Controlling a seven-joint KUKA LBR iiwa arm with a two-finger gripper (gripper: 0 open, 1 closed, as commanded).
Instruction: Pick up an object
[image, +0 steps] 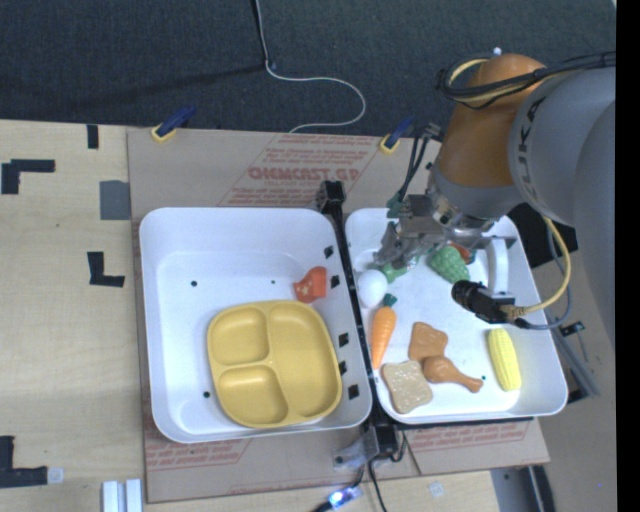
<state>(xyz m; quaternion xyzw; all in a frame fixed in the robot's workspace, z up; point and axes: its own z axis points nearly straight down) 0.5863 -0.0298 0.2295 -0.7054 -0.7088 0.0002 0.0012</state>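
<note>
Toy food is lying across the right bin (536, 402): a white egg (371, 288) and carrot (382, 336) along its left wall, bread (407, 386), a chicken drumstick (450, 374) and corn (504, 358) toward its front edge, something green (449, 264) near its back. The left bin (180, 300) is holding a yellow divided plate (273, 362) and a small red piece (311, 284) by its right wall. The gripper (400, 252) is hanging over the right bin's back-left corner, just above the egg; whether it is gripping anything cannot be told.

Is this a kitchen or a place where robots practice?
Probably a robot practice bench, not a kitchen. A big robot arm reaches over two white bins on taped-down cardboard, and the food, like the carrot and corn, looks like toys.
</note>
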